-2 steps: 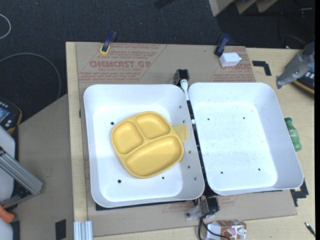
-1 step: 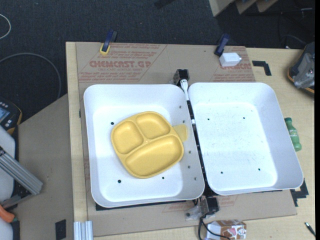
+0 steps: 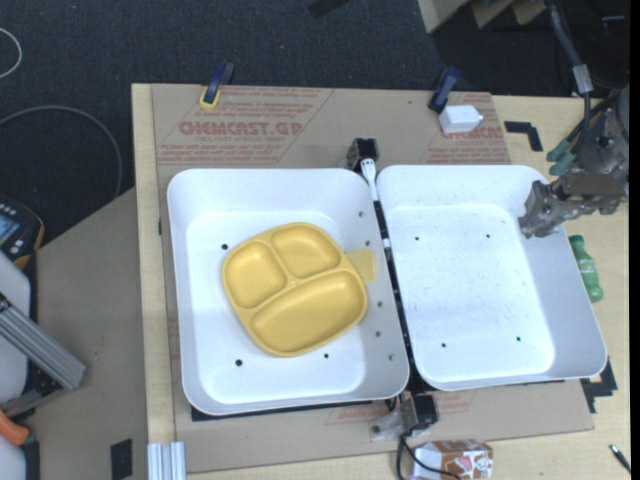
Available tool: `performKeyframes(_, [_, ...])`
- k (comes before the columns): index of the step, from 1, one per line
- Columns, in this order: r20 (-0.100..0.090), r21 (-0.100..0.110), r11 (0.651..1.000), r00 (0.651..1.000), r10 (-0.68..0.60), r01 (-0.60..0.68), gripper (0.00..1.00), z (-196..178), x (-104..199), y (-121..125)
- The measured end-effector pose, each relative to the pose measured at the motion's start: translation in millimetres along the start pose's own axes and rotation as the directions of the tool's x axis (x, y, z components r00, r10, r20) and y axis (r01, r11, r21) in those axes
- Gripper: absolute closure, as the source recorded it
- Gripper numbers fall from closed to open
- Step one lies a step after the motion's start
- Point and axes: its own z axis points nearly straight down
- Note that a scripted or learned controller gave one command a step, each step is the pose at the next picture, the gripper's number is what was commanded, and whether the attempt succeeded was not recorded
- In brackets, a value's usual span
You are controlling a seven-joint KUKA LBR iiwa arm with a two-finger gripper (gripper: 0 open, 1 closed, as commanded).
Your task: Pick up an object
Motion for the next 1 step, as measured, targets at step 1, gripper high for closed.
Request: performKeyframes(1, [-0.001, -0.007, 1.0, 1.0, -0.009, 0.009, 1.0, 37.4, 82.9, 1.0])
